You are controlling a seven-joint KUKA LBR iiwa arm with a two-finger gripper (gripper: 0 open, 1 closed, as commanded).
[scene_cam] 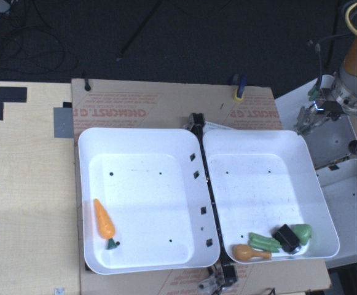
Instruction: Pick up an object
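Candidates for the pick sit in two spots. In the left bin [92, 158] a carrot [104, 219] lies alone at about 8 o'clock of the floor, leafy end toward me, close to the left wall but off it. I judge it the easier target: nothing beside it, room on both flanks.

In the right bin [313, 183] four things crowd the 5 o'clock corner: a pear-shaped orange piece [249, 252], a green pod [265, 243], a black block [287, 238] and a green lump [302, 231]. The block leans on or overlaps the lump; pod and orange piece touch or nearly so. They look to have slid into the low corner against the rim. I judge a pick there risky, with the wall tight on one side and neighbours on the other.

The gripper [308, 118] hangs at 2 o'clock, outside the right bin's far corner, well apart from every object. Too small and cluttered to read: I cannot tell whether it is released or clenched. Nothing is visibly in it.

Writing: the cardboard sheet [135, 97] under the bins carries red print, upside down from my seat. I make out what reads like "CHEMCAST GP" behind the left bin, and a partial repeat behind the right one. More red print at the near edge, unreadable. No labels on the bins or objects.
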